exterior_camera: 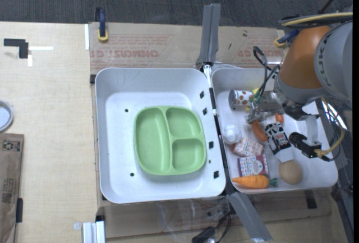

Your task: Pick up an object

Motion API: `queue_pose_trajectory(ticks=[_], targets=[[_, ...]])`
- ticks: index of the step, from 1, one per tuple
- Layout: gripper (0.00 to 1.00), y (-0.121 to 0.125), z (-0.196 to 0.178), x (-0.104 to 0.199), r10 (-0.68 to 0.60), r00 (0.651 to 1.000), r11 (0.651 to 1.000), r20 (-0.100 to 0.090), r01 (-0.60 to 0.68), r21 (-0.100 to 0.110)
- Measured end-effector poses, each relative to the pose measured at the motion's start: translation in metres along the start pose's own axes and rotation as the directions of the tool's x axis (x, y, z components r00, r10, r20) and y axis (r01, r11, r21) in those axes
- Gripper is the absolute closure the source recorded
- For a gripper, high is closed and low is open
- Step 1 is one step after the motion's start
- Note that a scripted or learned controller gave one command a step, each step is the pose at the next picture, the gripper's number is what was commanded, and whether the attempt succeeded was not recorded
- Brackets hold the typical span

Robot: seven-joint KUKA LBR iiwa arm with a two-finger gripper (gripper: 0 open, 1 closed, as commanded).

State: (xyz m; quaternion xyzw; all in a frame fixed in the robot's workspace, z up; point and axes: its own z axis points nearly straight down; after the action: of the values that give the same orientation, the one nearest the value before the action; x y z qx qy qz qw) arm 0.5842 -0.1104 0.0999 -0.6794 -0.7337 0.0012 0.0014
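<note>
The right bin [328, 179] holds a jumble of small items. Among them are a spotted can [241, 99], a white lump [231, 134], two pink packets [247, 148] and a toy carrot [251, 181]. A black-and-white carton [277, 138] and a tan ball [290, 172] lie there too. My gripper [258, 114] reaches down into the bin's back half, just right of the can and over a small orange piece [259, 131]. The wrist and cables hide its tips.
The left bin [112, 124] holds a green three-part plate [170, 140]. A metal divider bar [211, 34] stands behind the two bins. A tape roll [3, 117] and a brown packet [10, 180] lie on the bench at far left.
</note>
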Motion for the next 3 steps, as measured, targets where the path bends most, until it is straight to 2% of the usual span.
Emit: queue_pose_trajectory(ticks=[1,2,3], targets=[[1.00,0.024,-0.091,0.069,0.112,0.994,0.994,0.001,-0.112,-0.002],[0.00,0.024,-0.091,0.068,0.112,0.994,0.994,0.001,-0.112,-0.001],[0.00,0.065,-0.001,0.015,0.242,0.970,0.970,0.001,-0.242,-0.003]])
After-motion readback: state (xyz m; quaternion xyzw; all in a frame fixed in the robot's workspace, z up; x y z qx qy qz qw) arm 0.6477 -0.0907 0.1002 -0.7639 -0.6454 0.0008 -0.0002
